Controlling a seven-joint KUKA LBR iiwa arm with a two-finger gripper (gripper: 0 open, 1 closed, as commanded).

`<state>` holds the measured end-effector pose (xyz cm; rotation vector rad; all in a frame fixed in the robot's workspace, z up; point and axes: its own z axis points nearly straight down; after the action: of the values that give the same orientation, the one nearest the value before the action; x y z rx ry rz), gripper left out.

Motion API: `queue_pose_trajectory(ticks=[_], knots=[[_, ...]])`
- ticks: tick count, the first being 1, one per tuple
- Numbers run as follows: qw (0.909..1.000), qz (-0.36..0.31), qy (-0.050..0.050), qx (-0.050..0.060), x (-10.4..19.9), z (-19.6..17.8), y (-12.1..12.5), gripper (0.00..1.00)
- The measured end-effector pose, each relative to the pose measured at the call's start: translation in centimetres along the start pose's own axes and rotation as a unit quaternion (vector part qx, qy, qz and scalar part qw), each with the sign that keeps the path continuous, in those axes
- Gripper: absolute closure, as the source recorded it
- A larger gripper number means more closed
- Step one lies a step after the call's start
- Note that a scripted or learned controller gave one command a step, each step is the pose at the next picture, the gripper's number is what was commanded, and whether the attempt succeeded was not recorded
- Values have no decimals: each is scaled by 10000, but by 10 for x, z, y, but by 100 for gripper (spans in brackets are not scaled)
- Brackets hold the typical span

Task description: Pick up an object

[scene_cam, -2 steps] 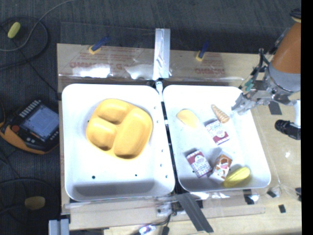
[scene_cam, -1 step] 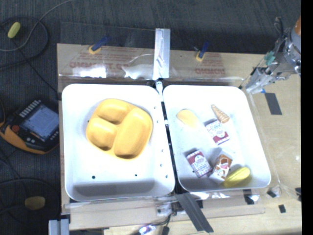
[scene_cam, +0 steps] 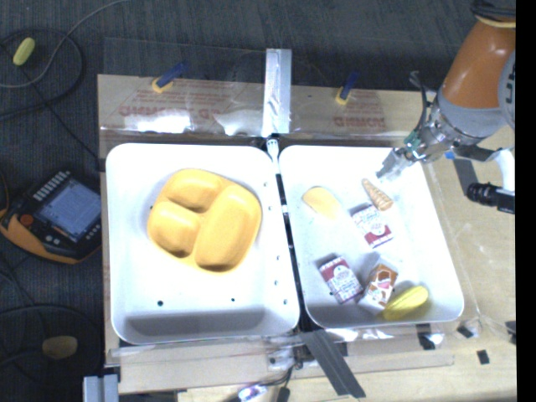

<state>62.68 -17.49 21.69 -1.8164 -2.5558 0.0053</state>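
Note:
My gripper (scene_cam: 391,168) hangs over the far right part of the right bin (scene_cam: 444,249), its tip pointing down and left. Just below the tip lies a small orange ridged cone (scene_cam: 377,193). A pale yellow lump (scene_cam: 320,200) rests to the left of the cone. Nearer the front are a white and red carton (scene_cam: 372,225), a red carton (scene_cam: 339,278), an orange and white carton (scene_cam: 381,285) and a yellow banana-like piece (scene_cam: 406,301). Nothing shows at the gripper's tip.
A large yellow, three-lobed object (scene_cam: 203,218) sits in the left bin (scene_cam: 126,308). A ridge (scene_cam: 285,224) divides the two bins. Clear plastic sheeting with clips (scene_cam: 251,111) lies behind them. A handheld pendant (scene_cam: 54,220) rests on the floor at left.

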Motion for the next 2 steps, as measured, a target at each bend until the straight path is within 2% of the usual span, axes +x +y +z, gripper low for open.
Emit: queue_pose_trajectory(ticks=[1,2], knots=[[9989,-462,-15,-28,-28,124,8,0],[9990,-436,-50,-99,-34,126,-10,0]])
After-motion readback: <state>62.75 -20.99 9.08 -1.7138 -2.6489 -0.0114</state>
